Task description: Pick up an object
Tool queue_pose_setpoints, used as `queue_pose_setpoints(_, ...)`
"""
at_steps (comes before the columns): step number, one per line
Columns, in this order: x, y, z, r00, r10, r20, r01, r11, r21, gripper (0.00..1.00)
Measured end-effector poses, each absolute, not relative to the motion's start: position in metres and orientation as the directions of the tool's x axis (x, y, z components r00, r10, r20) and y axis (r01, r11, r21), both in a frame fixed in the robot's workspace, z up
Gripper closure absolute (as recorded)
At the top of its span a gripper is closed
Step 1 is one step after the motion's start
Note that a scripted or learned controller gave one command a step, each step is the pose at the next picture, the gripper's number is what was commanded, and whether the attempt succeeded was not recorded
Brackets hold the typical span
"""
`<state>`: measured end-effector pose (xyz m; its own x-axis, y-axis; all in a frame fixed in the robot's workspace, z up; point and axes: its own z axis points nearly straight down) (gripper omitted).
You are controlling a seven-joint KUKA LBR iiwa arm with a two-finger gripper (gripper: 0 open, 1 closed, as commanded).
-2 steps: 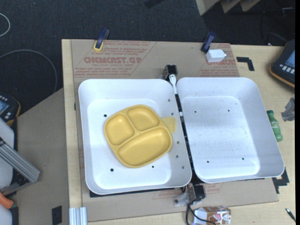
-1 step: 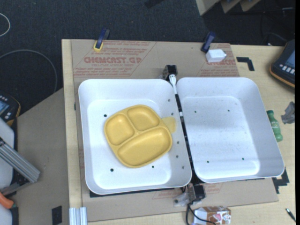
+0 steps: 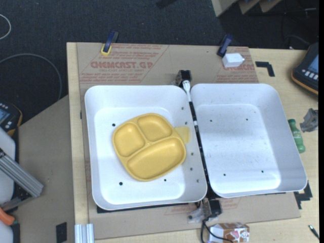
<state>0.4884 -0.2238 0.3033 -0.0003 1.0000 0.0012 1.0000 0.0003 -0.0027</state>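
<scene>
**Yellow plate sits in the left bin, far from the arm's side**

A yellow divided plate [image 3: 148, 147] lies flat in the left bin [image 3: 96, 135], roughly at its centre and turned a little askew. It has three compartments: two small ones toward the back and one long one toward the front. A small pale yellow piece [image 3: 183, 134] touches its right edge, and it is unclear whether this piece is part of the plate.

The right bin [image 3: 243, 140] lies alongside, its rim touching the left bin's. The arm reaches in from the right, so the whole of this bin lies between that side and the plate. Whether the gripper is open or closed cannot be told here.

Just outside the right bin's right rim lies a green cylinder [image 3: 297, 135]. Beside it, at the picture's edge, is a small grey metal part [image 3: 310, 119], too cropped to identify.

Both bins rest on a brown board [image 3: 152, 65]. A white block [image 3: 233, 60] sits on the board behind the right bin.
</scene>
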Motion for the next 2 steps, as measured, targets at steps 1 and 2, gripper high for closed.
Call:
queue_pose_setpoints(1, 0.499, -0.224, 0.32, -0.001, 1.0, -0.003, 1.0, 0.001, 0.005, 1.0)
queue_pose_setpoints(2, 0.574, -0.223, 0.328, -0.004, 1.0, -0.004, 1.0, 0.004, 0.008, 1.0)
